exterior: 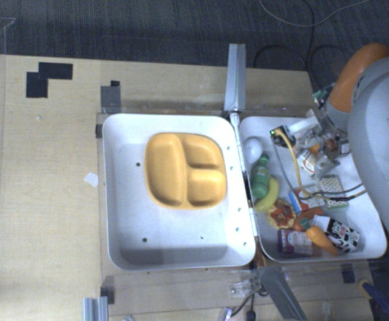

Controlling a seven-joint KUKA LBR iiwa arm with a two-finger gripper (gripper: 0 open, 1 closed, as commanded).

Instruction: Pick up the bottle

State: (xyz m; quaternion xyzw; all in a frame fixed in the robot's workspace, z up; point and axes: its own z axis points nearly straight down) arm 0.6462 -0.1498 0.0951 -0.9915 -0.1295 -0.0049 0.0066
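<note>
A grey arm with an orange band reaches from the right over the right bin, its gripper low above the bin's upper middle, among wires and small clutter; whether it is open or closed cannot be made out, and nothing is visibly held. The green bottle lies on the bin floor close to the left wall, well apart from the gripper. Its long axis runs nearly up and down the frame, cap toward the far edge beside a white object, base toward a yellow banana. Packets and toys crowd the bin's near end. In the left bin sits a yellow divided tray.
</note>
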